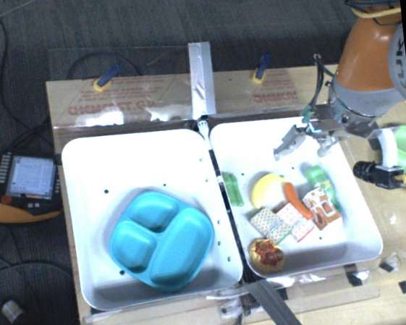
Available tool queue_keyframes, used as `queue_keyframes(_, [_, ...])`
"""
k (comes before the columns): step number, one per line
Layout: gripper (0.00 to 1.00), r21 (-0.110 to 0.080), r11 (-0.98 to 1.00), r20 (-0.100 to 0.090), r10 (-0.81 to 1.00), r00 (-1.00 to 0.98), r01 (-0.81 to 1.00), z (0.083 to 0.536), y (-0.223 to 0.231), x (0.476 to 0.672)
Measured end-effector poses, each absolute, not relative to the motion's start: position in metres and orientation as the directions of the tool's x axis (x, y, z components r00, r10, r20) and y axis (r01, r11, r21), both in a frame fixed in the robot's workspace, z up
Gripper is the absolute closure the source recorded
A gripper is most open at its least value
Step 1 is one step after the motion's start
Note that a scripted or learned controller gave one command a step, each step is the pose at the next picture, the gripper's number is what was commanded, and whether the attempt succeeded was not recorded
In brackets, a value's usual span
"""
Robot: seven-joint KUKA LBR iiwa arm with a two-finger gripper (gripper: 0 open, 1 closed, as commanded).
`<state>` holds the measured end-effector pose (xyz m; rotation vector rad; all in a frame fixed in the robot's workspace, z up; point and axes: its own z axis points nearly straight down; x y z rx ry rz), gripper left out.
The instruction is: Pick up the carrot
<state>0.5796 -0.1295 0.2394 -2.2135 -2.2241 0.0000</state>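
With its fingers spread and nothing between them, the end effector point(305, 141) should descend over the carrot point(295, 198), turning to close across its narrow width.

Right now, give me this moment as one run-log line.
carrot: lying in right bin, unheld | gripper: open, above bin's far side, apart from carrot | blue tray: left bin

The arm point(367, 66) reaches in from the right, its pincer point(307, 143) spread open and empty.
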Motion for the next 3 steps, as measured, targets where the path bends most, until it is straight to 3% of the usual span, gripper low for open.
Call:
queue_keyframes(1, [0.0, -0.004, 0.034, 0.0, 0.999, -0.034, 0.999, 0.174, -0.125, 0.578])
queue_keyframes(2, [0.0, -0.003, 0.034, 0.0, 0.999, -0.034, 0.999, 0.174, -0.125, 0.578])
queue_keyframes(3, [0.0, -0.003, 0.105, -0.001, 0.994, -0.105, 0.994, 0.129, -0.17, 0.585])
